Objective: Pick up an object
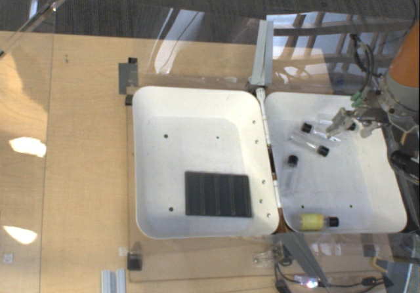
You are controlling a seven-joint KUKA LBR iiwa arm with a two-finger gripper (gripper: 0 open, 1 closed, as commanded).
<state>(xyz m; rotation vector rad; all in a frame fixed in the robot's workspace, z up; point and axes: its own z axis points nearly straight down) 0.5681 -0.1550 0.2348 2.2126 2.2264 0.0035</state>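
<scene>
My gripper (349, 128) hangs over the upper right part of the right bin (387, 219), and it looks open with nothing between its fingers. Just left of it lie two clear vials with black caps (314, 131), close together. A third small clear vial (291, 166) lies nearer the bin's left wall. Against the front wall rests a yellow tube with a black cap (315, 221). In the left bin (151, 154) a flat dark ribbed rectangle (218, 194) lies towards the front.
A grey post (262, 52) stands behind the seam between the bins. The arm's orange band (405, 65) sits at the right edge. Cables (308, 275) run along the bench in front of the right bin.
</scene>
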